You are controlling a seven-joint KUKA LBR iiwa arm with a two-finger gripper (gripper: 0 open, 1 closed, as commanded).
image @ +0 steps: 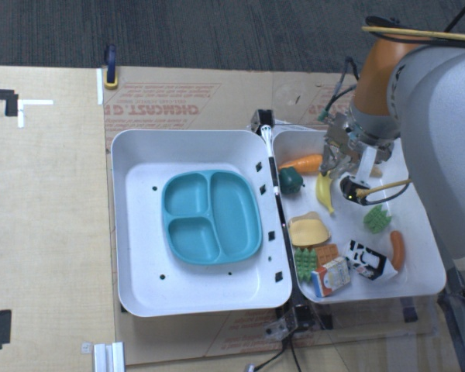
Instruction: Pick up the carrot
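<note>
Lying near the right bin's (418,285) far wall, your carrot (302,163) runs left-right, its right end beside the gripper (335,163); whether that pincer is released or clenched, you cannot tell.

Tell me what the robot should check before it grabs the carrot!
1. Carrot in view, lying in the right bin: ok.
2. Gripper close to the carrot's right end: ok.
3. Carrot between the gripper's fingers: cannot tell.
4. Room around the carrot: not ok, the green pepper and banana sit close beside it.
5. Blue tray out of the way in the left bin: ok.
</note>
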